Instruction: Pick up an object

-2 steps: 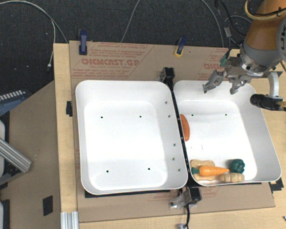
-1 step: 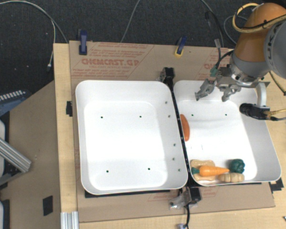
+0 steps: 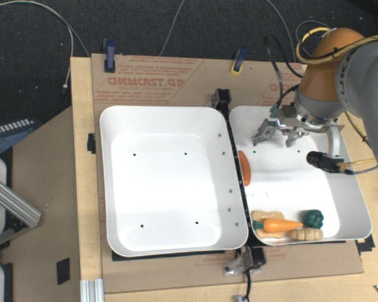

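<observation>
My gripper [image 3: 276, 136] hangs over the far part of the right bin [image 3: 346, 200], its two fingers spread apart with nothing between them. An orange-red oblong object [image 3: 244, 168] lies against the right bin's left wall, below and left of the gripper. Along the bin's near edge sit an orange carrot [image 3: 281, 225], a dark green round object [image 3: 313, 218], and pale tan pieces [image 3: 302, 234] beside them. All of these lie well apart from the gripper.
The left bin [image 3: 170, 178] is a shallow white tray beside the right one. A black clamp [image 3: 222, 97] sits at the far junction of the bins and another [image 3: 249, 257] at the near junction. A black cable end [image 3: 324, 161] hangs over the right bin.
</observation>
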